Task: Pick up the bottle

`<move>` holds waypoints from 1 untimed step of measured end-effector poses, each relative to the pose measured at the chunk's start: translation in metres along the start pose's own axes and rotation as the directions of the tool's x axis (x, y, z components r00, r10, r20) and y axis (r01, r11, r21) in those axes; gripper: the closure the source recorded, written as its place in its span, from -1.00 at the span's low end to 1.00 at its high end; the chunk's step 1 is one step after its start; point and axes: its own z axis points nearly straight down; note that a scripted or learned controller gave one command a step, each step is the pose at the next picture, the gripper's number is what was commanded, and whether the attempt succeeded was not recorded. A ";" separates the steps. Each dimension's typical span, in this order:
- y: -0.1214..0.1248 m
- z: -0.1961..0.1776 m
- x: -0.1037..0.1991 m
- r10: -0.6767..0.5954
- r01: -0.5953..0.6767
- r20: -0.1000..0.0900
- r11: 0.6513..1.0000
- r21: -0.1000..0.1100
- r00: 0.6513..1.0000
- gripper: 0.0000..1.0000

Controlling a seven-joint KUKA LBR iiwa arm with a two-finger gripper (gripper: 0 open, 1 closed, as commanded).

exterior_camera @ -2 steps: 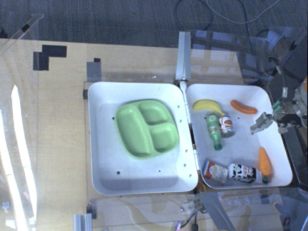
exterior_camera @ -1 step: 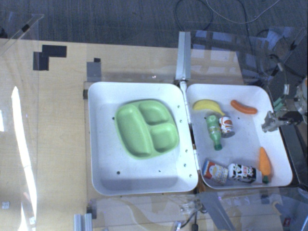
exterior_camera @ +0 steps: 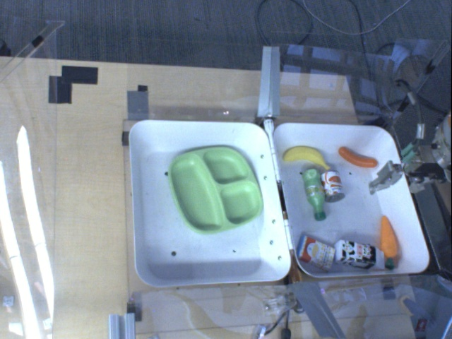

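Small green plastic bottle (exterior_camera: 314,193) lies in rt white bin (exterior_camera: 406,210), by banana; gripper (exterior_camera: 388,175) at rt rim, jaws' state can't tell.

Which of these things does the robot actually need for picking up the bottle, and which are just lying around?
Needed:
small green plastic bottle
metal two-finger gripper

Lying about:
yellow banana
orange sausage
small can
orange carrot
cow-print carton
green divided plate
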 end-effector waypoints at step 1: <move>-0.012 0.080 0.021 -0.230 0.230 -0.001 0.973 0.000 0.973 -1.00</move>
